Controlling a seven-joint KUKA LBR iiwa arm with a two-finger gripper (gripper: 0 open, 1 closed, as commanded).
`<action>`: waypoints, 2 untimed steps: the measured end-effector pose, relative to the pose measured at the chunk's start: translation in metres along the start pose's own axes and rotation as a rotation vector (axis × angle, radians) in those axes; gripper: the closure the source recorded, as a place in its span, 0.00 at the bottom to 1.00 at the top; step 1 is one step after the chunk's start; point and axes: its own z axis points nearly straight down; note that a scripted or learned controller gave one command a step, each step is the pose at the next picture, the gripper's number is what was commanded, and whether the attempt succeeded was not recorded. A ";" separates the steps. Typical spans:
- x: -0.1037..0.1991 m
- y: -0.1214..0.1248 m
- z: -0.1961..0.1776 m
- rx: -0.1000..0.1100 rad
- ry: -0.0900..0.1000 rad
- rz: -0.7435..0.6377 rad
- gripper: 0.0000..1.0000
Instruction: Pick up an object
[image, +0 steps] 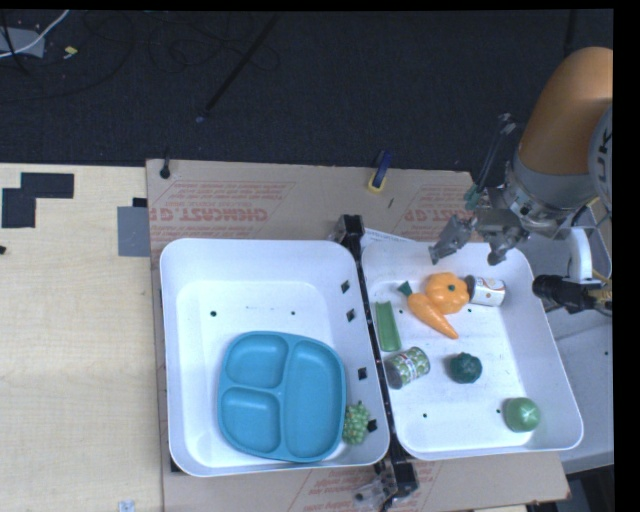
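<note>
Blue tray (281, 394) left; claw (473, 242) above carrot (436, 315).

- Bright, even light from overhead across both white bins (262, 262), walls near washed out along the far edges
- Faint soft shadow under the blue plate (282, 395) toward the near edge of the left bin
- Dim and nearly black beyond the far edge of the cardboard sheet (300, 200), cables there barely legible
- Slightly soft throughout, small toys in the right bin lacking fine detail
- Warm sheen on the arm's orange band (570, 110) at the right edge
- Mild blur around the gripper (478, 245)
</note>
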 end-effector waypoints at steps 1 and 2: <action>0.000 0.002 -0.008 -0.013 -0.002 -0.002 0.00; -0.003 0.009 0.040 -0.008 -0.002 -0.001 0.00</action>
